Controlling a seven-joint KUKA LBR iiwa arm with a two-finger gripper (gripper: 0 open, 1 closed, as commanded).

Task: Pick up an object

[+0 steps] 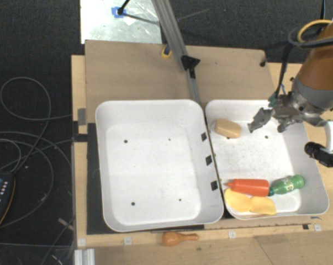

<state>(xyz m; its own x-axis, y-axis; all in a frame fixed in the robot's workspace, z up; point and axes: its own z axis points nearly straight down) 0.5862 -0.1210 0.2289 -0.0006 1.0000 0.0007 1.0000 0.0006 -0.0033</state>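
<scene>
gripper hangs over the upper part of the right bin, at the right of the frame, its two dark fingers spread apart with nothing between them. just to its left, near the bin's upper left corner, lies a tan block, the closest candidate to lift; it is apart from the fingers, not touched. along the bin's lower edge sit an orange carrot-like piece, a green bottle touching its right end, and a yellow piece just below them. the left bin holds none of these. an orange-brown object lies outside, below the bins. this looks like the approach step, with no grasp made. the next move likely calls for shifting left over the tan block, lowering, and straddling it before closing.
</scene>
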